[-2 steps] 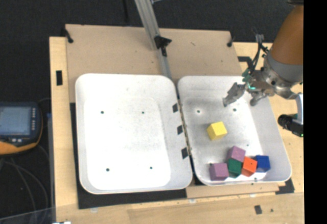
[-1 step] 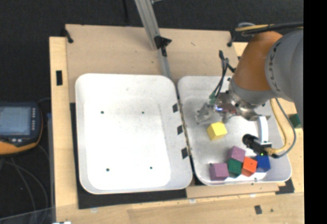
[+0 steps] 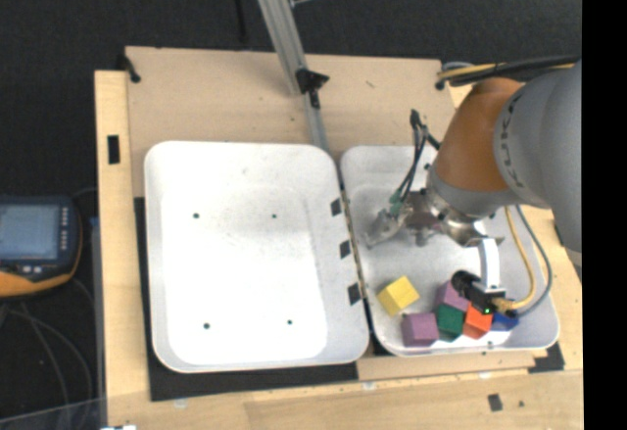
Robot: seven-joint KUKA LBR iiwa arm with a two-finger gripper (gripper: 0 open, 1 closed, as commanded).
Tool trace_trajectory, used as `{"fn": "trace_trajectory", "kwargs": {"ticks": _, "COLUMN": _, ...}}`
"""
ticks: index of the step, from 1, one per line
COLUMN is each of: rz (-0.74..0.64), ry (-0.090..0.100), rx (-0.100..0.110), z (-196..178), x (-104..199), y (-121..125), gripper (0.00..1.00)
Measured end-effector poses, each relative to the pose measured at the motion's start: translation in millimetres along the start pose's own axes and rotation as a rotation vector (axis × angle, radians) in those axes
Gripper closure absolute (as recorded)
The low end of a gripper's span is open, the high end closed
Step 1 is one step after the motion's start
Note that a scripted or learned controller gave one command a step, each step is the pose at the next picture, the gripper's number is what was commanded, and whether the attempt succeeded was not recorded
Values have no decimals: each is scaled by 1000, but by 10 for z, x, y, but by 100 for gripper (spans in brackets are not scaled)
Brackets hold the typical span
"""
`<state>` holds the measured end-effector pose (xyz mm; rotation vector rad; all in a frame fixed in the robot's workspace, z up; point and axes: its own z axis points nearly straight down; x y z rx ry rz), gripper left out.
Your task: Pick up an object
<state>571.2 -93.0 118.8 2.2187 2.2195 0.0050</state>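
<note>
- Objects for picking lie in the right bin, gathered toward its near edge: a yellow cube, a purple cube, a green block, an orange block, a blue piece and a pinkish-purple block.
- The yellow cube sits apart from the rest, close to the divider between the 2 bins; the purple cube lies just beside the green block, and the green, orange and blue pieces form a tight cluster at the near right corner.
- The gripper hangs over the middle of the right bin, well apart from the cluster and somewhat beyond the yellow cube.
- Whether its fingers are apart or together I cannot tell; the metal parts there are blurred, and nothing visible sits between them.
- The arm, grey with its orange band, covers the far right part of the right bin.
- The left bin lies alongside, touching the right one at the divider.
- Both bins rest on the wooden bench.
</note>
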Motion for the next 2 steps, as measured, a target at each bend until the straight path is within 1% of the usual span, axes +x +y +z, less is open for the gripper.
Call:
{"fn": "trace_trajectory", "kwargs": {"ticks": 1, "rz": -6, "ry": 0, "rx": -6, "z": -831, "x": 280, "y": 111, "gripper": 0}}
{"fn": "trace_trajectory", "kwargs": {"ticks": 2, "rz": -10, "ry": 3, "rx": -1, "z": -778, "x": 1345, "y": 931, "gripper": 0}}
